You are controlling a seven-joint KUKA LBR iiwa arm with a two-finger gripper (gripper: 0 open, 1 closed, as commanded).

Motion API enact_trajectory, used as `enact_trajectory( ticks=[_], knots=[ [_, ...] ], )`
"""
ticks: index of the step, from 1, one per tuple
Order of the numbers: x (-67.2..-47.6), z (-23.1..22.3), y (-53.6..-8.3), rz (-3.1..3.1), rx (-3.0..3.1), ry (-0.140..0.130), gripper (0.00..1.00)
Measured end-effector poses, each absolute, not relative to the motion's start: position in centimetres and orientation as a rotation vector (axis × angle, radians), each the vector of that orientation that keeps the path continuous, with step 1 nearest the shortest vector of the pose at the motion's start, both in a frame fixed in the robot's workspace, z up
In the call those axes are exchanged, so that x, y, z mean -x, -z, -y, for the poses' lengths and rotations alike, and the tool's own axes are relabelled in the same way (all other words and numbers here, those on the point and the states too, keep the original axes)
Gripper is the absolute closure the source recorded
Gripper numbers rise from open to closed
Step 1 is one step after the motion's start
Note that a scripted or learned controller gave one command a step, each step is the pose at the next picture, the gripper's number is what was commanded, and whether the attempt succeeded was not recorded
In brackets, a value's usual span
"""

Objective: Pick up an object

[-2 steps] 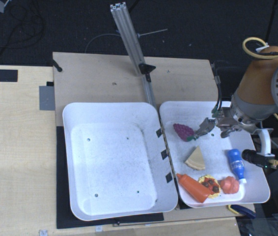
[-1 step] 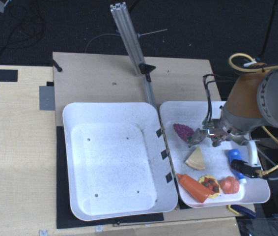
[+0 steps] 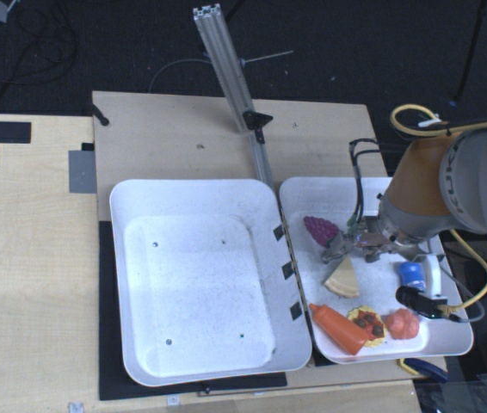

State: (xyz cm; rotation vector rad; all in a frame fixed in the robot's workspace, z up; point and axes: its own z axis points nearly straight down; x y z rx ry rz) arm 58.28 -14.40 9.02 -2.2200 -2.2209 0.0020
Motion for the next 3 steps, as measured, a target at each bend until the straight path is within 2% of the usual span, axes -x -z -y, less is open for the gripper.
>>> enact_trajectory(
  ticks=[1,3],
  knots=[
    [-58.3,14.5,-10.2,2.220,2.224,0.001,1.00],
    [-59.2,14.1,-20.3,2.223,2.224,0.003,1.00]
  ],
)
